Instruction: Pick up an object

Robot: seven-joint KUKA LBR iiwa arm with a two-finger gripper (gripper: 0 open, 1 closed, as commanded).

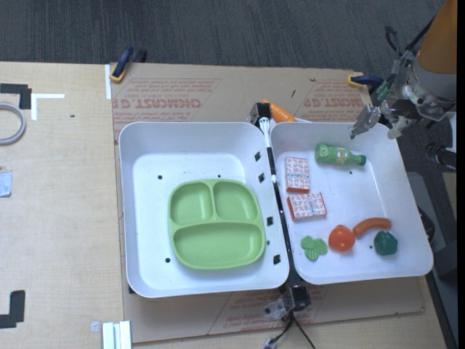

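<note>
Pincer (372, 118), seemingly open and empty, hovers just beyond the bottle (338, 155); descending there, it could clip the bin (341, 126) wall.

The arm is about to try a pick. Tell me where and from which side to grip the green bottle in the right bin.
Grip the green bottle across its thick body, not the narrow neck toward the bin's right wall. It lies on its side, long axis roughly left to right, so probably come straight down with the tool closing across its width. Open floor on both sides leaves room.
</note>
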